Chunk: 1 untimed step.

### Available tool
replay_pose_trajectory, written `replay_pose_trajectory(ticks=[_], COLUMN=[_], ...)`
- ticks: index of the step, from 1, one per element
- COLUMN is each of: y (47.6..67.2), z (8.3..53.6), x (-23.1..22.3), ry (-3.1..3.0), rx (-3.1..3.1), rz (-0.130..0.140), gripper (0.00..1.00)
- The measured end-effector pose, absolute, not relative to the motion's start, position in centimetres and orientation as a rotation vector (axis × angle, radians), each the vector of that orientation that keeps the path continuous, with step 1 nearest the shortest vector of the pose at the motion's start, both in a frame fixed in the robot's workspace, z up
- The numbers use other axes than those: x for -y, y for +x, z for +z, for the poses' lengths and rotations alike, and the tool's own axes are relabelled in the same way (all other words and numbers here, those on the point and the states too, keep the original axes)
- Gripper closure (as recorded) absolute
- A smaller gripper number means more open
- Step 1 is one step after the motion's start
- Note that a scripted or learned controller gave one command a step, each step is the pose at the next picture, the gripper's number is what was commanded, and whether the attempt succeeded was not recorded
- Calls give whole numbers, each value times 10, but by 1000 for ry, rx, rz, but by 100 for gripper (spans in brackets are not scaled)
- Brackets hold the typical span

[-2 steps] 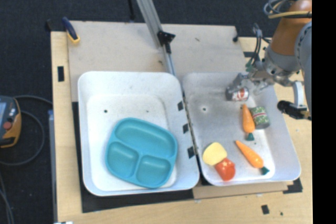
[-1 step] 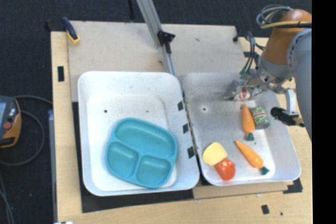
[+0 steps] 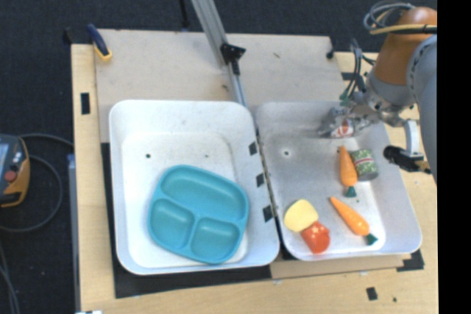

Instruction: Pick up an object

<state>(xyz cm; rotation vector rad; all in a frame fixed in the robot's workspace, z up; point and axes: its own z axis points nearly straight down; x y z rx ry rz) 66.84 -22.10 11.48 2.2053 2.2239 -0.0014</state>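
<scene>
My gripper (image 3: 337,126) hangs low over the back of the right bin (image 3: 294,130), near its far right corner. A small red and white bit shows at its tip; whether that is an object I cannot tell. Just in front of it lies an upright orange carrot (image 3: 346,167), with a small green and grey block (image 3: 364,163) touching its right side. A second carrot (image 3: 351,217) lies slantwise near the front. A yellow piece (image 3: 300,215) and a red piece (image 3: 316,237) sit together at the front left of this bin.
The left bin (image 3: 140,121) holds a blue divided plate (image 3: 197,212) at its front. A metal pole (image 3: 202,0) slants over the bench behind the bins. The arm's orange band (image 3: 401,48) rises at the right edge.
</scene>
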Motion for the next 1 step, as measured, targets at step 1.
replay_pose_trajectory(ticks=[1], y=[679], z=[176], x=[223], ry=[2211], rx=[-2220], rz=[7], gripper=[100])
